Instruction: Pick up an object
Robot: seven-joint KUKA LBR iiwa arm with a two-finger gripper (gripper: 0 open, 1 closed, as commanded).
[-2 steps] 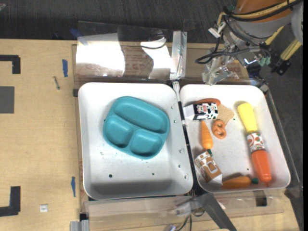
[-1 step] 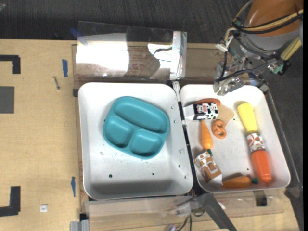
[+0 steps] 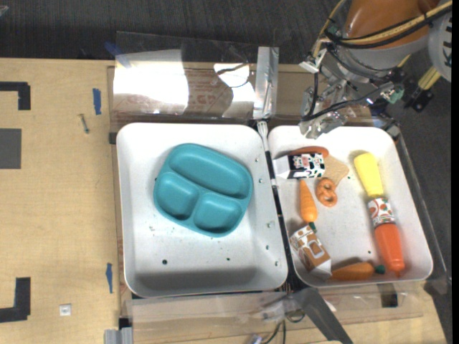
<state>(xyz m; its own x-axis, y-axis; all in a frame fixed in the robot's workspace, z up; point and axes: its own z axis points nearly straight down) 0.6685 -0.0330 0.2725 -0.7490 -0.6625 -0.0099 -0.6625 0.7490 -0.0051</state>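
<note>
the gripper [image 3: 324, 124] hangs at the top edge of the right bin [image 3: 416, 192], over its upper left corner, and whether it is spread or pressed together cannot be told from here; nothing shows between it. in that bin lie a small black-and-white carton [image 3: 307, 165], a pretzel [image 3: 327, 192], a small carrot [image 3: 308, 203], a yellow piece [image 3: 368, 173], an orange bottle [image 3: 388, 236], a brown-and-white carton [image 3: 310, 248] and a second carrot [image 3: 355, 270] at the bottom edge. the left bin [image 3: 136, 249] bears a teal divided tray [image 3: 203, 188]
</note>
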